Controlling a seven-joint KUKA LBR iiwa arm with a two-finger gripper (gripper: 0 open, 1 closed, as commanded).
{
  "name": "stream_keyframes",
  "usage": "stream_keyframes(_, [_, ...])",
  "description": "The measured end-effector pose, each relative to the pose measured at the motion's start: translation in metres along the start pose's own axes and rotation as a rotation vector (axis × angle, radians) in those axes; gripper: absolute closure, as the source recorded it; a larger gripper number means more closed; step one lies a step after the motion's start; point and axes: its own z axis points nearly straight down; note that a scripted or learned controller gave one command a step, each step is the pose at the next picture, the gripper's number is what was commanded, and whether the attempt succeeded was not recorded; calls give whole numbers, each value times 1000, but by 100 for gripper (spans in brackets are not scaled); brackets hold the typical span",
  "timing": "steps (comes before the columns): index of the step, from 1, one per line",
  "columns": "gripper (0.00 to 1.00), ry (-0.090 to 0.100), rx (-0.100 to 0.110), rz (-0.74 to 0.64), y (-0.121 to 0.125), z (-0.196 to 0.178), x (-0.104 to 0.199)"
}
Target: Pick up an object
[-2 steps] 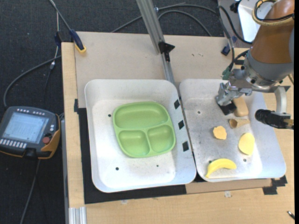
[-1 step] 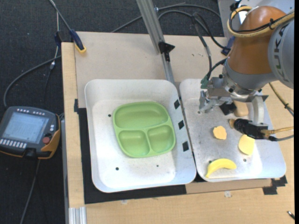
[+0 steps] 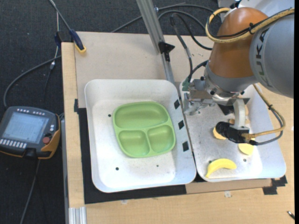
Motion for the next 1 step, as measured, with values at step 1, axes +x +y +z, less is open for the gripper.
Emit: stream_keyframes(1, [100,-1,2,2,-12,21,45])
